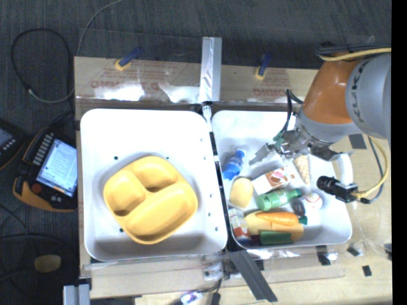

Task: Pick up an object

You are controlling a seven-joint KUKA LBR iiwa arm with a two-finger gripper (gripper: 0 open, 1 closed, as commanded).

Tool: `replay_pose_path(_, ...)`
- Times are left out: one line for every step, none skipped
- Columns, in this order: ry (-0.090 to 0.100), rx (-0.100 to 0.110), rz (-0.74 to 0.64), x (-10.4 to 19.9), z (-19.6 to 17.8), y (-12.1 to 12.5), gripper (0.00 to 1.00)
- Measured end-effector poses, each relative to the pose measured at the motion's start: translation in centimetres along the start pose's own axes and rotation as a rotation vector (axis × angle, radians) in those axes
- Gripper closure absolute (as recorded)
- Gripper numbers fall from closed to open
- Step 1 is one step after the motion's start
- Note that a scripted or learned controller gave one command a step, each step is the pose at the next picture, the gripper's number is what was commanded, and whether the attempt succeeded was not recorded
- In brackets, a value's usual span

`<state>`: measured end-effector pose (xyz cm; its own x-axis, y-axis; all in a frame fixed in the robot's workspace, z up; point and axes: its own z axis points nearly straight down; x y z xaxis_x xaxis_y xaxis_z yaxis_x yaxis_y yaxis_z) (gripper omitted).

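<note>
Hovering over the upper middle of the right bin [343, 230]: gripper [275, 150], fingers spread apart, nothing between them, grey arm [356, 100] with orange band reaching in from the right. Lying just below the gripper: white carton [278, 180], then green bottle [278, 199], then carrot [280, 220] and a dark green piece [275, 237] against the bin's near wall. Sitting left of the carton: pale yellow rounded piece [240, 192]; above that, blue bottle [234, 164] close to the divider between the bins. Crowding the lower half of the right bin, leaving its upper left corner bare white. Filling much of the left bin [95, 132]: yellow sectioned tray [150, 197], bare floor ringing it. Resting on cardboard-topped bench [95, 75] over dark carpet [51, 11]; teach pendant [48, 170] lying on the carpet left of the left bin.
</note>
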<state>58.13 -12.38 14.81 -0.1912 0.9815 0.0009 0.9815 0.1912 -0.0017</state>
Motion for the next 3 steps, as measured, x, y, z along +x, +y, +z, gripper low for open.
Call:
replay_pose_path(-0.001,-0.004,0.032,-4.2,4.6,-3.7,0.00)
replay_pose_path(0.001,-0.004,0.031,-4.1,3.8,-3.6,1.00)
replay_pose_path(-0.003,0.001,0.308,-1.4,-3.8,3.0,1.00)
